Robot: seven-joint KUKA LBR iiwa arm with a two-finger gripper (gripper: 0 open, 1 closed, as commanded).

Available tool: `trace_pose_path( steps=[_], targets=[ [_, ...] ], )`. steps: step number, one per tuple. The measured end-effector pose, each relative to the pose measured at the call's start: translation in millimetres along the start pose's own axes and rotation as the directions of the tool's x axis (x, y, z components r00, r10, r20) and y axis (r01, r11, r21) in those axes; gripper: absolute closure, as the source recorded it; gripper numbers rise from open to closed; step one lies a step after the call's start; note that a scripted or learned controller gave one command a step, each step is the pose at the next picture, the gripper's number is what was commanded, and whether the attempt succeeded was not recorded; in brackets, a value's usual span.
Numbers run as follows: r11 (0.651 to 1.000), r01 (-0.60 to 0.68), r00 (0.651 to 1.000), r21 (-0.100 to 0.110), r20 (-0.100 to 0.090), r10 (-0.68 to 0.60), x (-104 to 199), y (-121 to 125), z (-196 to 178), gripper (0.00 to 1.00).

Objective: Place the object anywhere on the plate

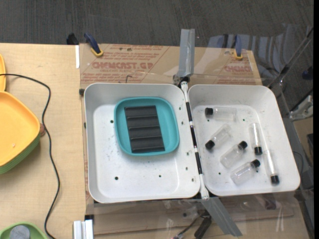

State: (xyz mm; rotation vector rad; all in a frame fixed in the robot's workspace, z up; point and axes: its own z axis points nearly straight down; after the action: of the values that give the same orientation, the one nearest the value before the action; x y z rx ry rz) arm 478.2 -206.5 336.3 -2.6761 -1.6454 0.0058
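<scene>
A teal square plate [120, 128] lies in the upper middle of the left bin [99, 173]. A black ridged pad [144, 128] covers the plate's centre. Several clear vials with black caps lie loose in the right bin [284, 133]. One vial [220, 114] lies near the bin's back. Two short vials [220, 135] [232, 155] lie slanted in the middle and another short vial [243, 173] lies toward the front. Two long thin tubes [255, 136] [271, 164] lie along the right side.
A cardboard sheet [149, 61] with clamps lies behind the bins. Orange and green dishes [15, 133] are stacked at the left of the wooden bench, with a black cable [50, 133] running beside them. A grey post [187, 54] stands behind the seam between the bins.
</scene>
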Motion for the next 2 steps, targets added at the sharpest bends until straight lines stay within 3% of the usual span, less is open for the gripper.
trace_pose_path(
  steps=[1, 2],
  targets=[
    [0.999, -0.050, 0.999, 0.001, 0.000, 0.050, 1.8, 6.1, -104.2, 0.00],
    [0.975, -0.223, 0.975, 0.002, 0.001, 0.223, -7.9, 3.8, -103.9, 0.00]
  ],
)
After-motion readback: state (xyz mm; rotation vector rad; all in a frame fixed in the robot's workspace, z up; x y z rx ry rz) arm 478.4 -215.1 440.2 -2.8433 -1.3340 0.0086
